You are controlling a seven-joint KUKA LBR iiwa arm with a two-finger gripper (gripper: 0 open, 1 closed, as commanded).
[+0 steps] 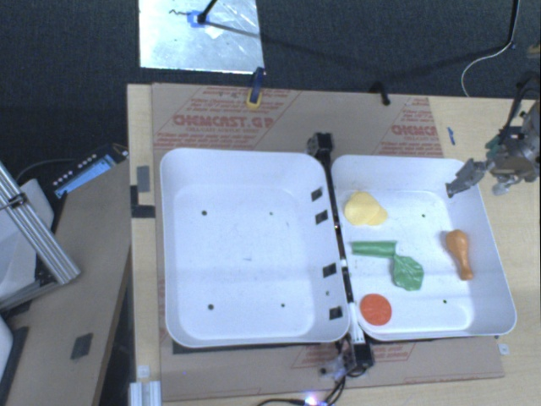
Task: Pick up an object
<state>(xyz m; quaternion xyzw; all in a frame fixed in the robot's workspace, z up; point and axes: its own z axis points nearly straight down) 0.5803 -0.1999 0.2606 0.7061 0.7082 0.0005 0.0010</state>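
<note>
Two white bins (245, 163) were set side by side on cardboard. Gripper (467, 178) was seen at the frame's right edge, apparently spread and empty; the drumstick (459, 251) lay just below it, long axis running top to bottom.

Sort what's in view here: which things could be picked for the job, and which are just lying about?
Part of the job:
- yellow lump
- green piece
- orange disc
- drumstick-shaped toy
- right bin, which holds all four
- gripper, over that bin's far right corner

Just lying about:
- left bin
- shiny sheet beyond the bench
- yellow clip
</note>
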